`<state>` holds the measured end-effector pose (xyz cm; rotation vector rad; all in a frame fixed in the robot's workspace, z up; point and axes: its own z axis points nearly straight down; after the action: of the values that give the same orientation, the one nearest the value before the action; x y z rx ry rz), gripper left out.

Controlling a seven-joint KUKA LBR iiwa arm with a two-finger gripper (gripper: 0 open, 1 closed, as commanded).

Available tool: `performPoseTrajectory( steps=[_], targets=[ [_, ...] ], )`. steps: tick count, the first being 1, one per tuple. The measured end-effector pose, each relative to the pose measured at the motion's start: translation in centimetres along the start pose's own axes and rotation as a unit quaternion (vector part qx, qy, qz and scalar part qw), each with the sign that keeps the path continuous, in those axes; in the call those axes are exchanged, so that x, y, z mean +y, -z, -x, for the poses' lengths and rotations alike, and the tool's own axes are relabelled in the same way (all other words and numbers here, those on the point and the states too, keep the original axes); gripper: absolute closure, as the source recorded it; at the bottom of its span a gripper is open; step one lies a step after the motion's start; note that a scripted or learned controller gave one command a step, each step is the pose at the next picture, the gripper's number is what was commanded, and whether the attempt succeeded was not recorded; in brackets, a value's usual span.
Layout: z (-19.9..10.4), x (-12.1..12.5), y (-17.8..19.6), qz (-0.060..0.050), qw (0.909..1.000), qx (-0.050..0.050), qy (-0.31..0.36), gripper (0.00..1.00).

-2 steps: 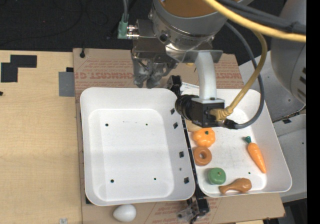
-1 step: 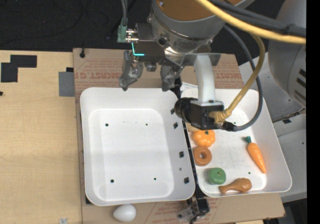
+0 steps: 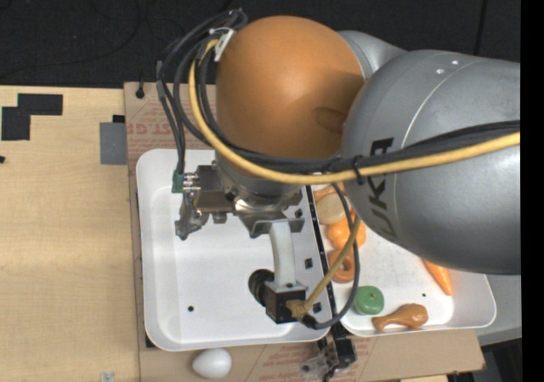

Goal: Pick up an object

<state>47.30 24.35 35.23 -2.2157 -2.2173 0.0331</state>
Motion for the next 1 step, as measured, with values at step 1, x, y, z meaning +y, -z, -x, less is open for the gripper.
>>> performPoseTrajectory(
  steps=[1],
  targets=[
    [0.0, 0.17, -18.41, -0.001, 1.0, 0.0, -0.001, 0.0]
  ],
)
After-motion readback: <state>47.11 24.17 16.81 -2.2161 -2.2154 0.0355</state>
